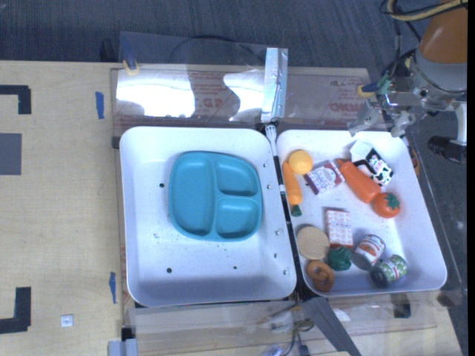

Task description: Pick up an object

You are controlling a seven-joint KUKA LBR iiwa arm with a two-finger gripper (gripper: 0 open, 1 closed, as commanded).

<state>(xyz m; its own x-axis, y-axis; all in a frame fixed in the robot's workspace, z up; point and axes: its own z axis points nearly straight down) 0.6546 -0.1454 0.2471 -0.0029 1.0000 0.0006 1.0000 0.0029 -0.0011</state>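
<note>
Left bin [141, 221] holds a blue divided plate [215, 196]; right of that plate, the right bin [434, 262] carries the clutter: carrot [359, 182], tomato [387, 205], orange ball [300, 161], can [369, 248]. The arm [445, 35] hangs up and right of the plate, gripper [386, 113] over the bin's far rim; jaw state cannot be told, nothing visibly held. Judged approach step; next it must pick a target, descend, close.
</note>
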